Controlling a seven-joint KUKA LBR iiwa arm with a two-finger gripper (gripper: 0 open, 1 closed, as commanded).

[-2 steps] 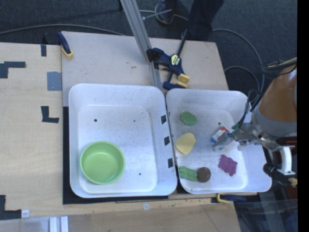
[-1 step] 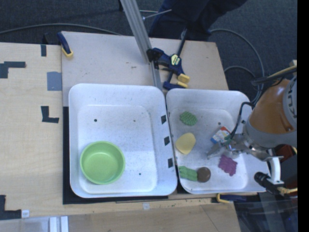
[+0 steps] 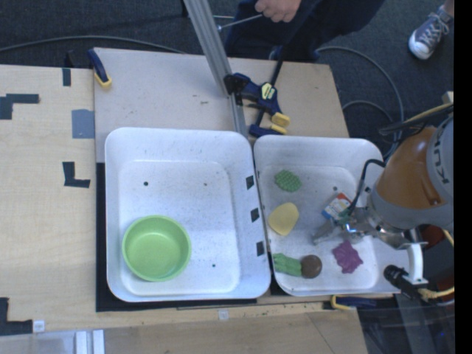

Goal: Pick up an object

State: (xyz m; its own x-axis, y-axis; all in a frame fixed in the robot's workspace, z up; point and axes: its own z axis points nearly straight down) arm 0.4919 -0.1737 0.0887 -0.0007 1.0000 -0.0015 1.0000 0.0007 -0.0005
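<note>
I have the gripper (image 3: pixel 324 233) low in the right bin (image 3: pixel 369 152), its 2 fingers spread apart with nothing between them, tips pointing toward the middle of the bin floor. The candidates sit around it: a yellow piece (image 3: pixel 283 218) just to the left of the tips, a purple piece (image 3: pixel 346 257) near the front wall just below the wrist, a small red-and-blue item (image 3: pixel 336 205) touching or nearly touching the gripper body, a ridged green piece (image 3: pixel 287 181) further back, and a green piece (image 3: pixel 287 264) with a brown ball (image 3: pixel 310 266) against it at the front. The left bin (image 3: pixel 110 198) holds a green bowl (image 3: pixel 156 248), well apart from the arm. I judge the yellow piece the best target, since it lies alone with bare floor around it. To do this well, I would centre the open fingers over it, straddle its narrow side, descend until they nearly touch the floor, then close and lift straight up, watching for slip.
</note>
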